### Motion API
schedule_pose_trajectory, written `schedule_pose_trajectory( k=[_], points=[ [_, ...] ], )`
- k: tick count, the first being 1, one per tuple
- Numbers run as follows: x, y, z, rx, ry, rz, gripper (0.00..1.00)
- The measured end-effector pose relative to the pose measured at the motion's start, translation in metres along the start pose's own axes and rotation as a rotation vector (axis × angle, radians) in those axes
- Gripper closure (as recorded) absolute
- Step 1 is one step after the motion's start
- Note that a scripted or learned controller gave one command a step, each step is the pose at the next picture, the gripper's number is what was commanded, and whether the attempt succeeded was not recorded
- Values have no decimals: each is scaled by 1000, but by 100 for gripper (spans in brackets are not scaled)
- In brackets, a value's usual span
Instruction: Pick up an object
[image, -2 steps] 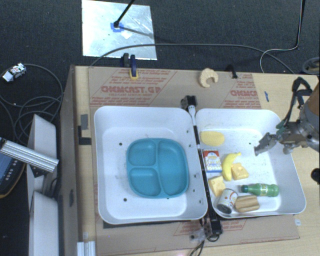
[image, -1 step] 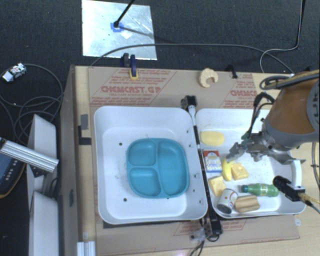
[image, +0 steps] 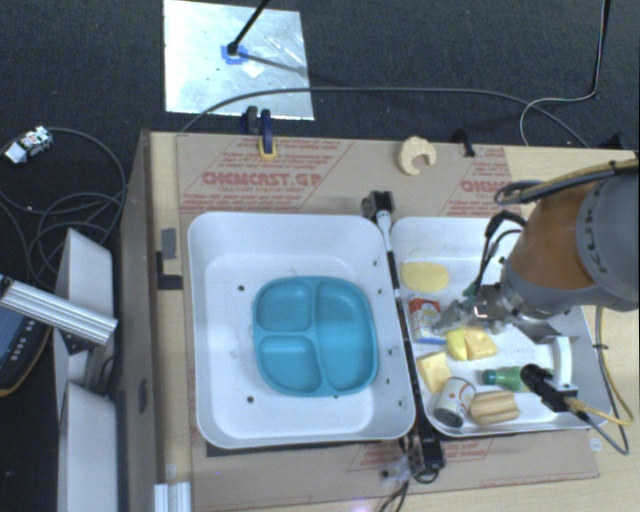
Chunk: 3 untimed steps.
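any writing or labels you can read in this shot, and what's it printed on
"CHEMCAST GP": red print on the brown protective sheet behind the left bin.
The same red print repeats at the sheet's right end, slanted and cut short; not fully readable.
The can in the right bin: label too small to read.

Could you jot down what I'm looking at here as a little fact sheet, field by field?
arm: grey with orange band, reaching in from the right over the right bin
gripper: low among the items in the right bin
left bin: holds a blue divided plate
right bin contents: yellow pieces, a green item, a tan roll, a small can
outside the bins: a beige piece on the bench
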<state>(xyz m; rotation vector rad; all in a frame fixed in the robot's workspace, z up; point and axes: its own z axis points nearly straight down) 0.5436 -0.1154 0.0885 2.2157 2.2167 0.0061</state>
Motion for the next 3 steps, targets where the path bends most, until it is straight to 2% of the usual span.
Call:
schedule_pose_trajectory(
  k=[1, 2, 3],
  points=[
    [18, -32, 4, 8, 3, -1, 0],
    [18, -31, -6, 6, 3, -1, 100],
    [96, -7, -97, 5, 3, -3, 100]
  ],
)
